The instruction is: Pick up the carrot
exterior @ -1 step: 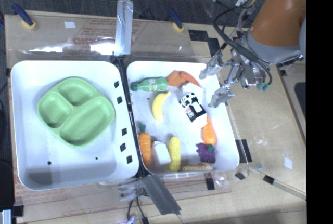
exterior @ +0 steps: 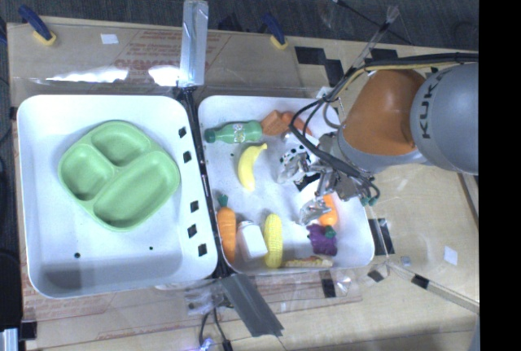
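Camera view puts the gripper [exterior: 313,190], its opening impossible to judge, over the right bin [exterior: 358,239], well apart from the carrot [exterior: 226,233], so approach remains.

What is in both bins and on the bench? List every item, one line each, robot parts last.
bins: 2, white, side by side on the bench
divided plate: 1, green, middle of left bin
bottle: 1, green, top of right bin, lying down
banana: 1, yellow, below the bottle
carrot: 1, orange, lower left of right bin, by the wall
white block: 1, white, between carrot and corn
corn: 1, yellow, bottom of right bin
grapes: 1 bunch, purple, lower right
orange item: 1, top of right bin, kind unclear
arm: 1, grey and orange, from the right
end effector: 1, metallic, over right bin's right half
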You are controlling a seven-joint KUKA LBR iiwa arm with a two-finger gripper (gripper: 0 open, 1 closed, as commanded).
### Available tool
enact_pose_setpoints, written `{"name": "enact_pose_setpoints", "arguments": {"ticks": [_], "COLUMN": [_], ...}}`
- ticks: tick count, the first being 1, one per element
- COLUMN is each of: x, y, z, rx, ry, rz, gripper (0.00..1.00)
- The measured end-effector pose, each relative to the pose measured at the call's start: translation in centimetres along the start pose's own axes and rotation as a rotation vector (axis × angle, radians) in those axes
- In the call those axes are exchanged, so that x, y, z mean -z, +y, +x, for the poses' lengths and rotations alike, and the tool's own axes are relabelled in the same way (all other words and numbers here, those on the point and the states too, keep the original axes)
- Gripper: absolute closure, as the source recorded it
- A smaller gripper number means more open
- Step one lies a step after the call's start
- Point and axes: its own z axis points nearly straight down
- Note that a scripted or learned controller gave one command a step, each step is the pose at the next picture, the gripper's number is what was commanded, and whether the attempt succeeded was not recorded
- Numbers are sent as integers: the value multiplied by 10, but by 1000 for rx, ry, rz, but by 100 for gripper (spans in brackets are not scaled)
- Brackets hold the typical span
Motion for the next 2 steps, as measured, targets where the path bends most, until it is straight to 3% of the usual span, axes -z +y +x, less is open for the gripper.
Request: {"name": "enact_pose_setpoints", "arguments": {"ticks": [1,2], "x": [26,-2], "y": [9,11], "z": [45,54], "rx": [413,231], "ry": [0,1], "rz": [-1,-1], "gripper": [0,0]}}
